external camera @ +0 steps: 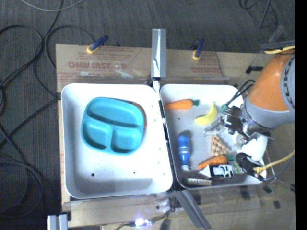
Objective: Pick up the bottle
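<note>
Right now my arm [276, 92] reaches in from three o'clock, grey with its orange band, and ends over the three o'clock side of the right bin [169, 143]. My gripper [229, 121] hangs among dark wrist parts and cables, above the bin floor just past the banana [207, 115]. I cannot tell how my gripper is set, since the tangle of hardware hides that detail. Nothing shows up in its grasp.

The bottle [183, 151] lies in the right bin, near that bin's nine o'clock wall. It is blue with a paler cap end toward six o'clock, lying roughly along the twelve-to-six line. It sits well apart from my gripper, at about eight o'clock from it.

At twelve o'clock from the bottle lies a carrot [180, 104], close to the bin's top wall. A second carrot [212, 162] lies at four o'clock from the bottle, tilted, just beside a small dark box [221, 171]. A waffle-patterned piece [218, 143] rests between the banana and that second carrot.

The left bin [72, 171] holds a blue divided tray [112, 124], which sits toward the twelve o'clock half. Both bins rest on a cardboard sheet [110, 63] held by two clamps [97, 44] at twelve o'clock.
</note>
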`<state>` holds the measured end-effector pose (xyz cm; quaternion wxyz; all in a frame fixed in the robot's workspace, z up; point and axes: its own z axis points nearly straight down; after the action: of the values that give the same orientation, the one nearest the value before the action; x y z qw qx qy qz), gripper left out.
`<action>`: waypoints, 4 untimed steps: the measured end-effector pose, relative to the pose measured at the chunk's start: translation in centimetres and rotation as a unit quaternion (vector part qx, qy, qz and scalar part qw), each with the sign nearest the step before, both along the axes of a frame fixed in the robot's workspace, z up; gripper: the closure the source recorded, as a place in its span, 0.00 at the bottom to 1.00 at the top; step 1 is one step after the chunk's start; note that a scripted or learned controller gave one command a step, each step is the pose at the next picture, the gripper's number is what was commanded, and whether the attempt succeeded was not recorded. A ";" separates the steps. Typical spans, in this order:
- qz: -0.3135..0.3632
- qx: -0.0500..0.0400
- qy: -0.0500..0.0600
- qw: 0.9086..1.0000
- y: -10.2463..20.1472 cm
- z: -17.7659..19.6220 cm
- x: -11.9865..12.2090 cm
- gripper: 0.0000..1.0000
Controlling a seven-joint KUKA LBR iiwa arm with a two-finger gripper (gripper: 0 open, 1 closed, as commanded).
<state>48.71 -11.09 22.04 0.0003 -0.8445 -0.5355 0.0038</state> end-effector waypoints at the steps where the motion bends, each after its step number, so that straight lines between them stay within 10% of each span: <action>1: 0.013 0.002 0.001 1.000 10.9 -4.0 -0.1 0.00; 2: 0.028 0.001 0.001 1.000 3.6 -4.0 -0.4 0.00; 4: -0.001 -0.003 -0.018 1.000 1.5 -13.0 0.6 0.00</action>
<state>49.34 -9.62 9.03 -0.0117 -0.8449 -0.5348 -0.0095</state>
